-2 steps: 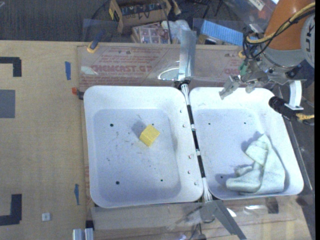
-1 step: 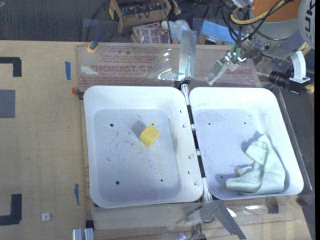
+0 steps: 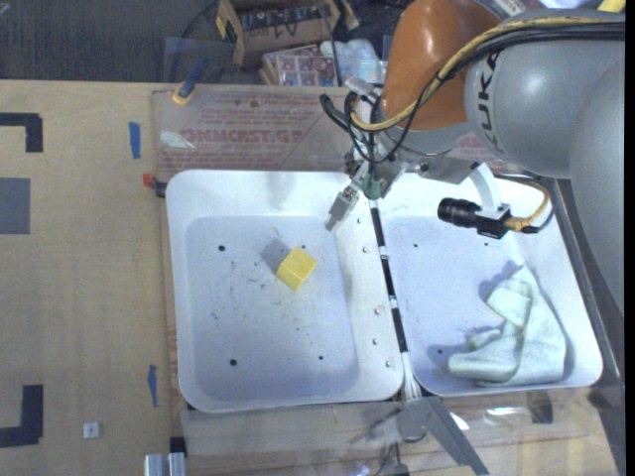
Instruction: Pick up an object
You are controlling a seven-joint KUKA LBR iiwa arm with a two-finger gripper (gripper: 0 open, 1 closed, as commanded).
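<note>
Down-left of the jaws [image 3: 344,206], yellow block [image 3: 296,269], apart.

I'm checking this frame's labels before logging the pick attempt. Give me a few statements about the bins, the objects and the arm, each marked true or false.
1. A yellow block lies in the left bin. True.
2. The white cloth lies in the same bin as the block. False: it is crumpled in the right bin.
3. The gripper has the block between its jaws. False: the block sits on the bin floor, apart from the gripper.
4. The gripper hangs near the far end of the divide between the bins. True.
5. The cloth is bright red. False: it is white.
</note>
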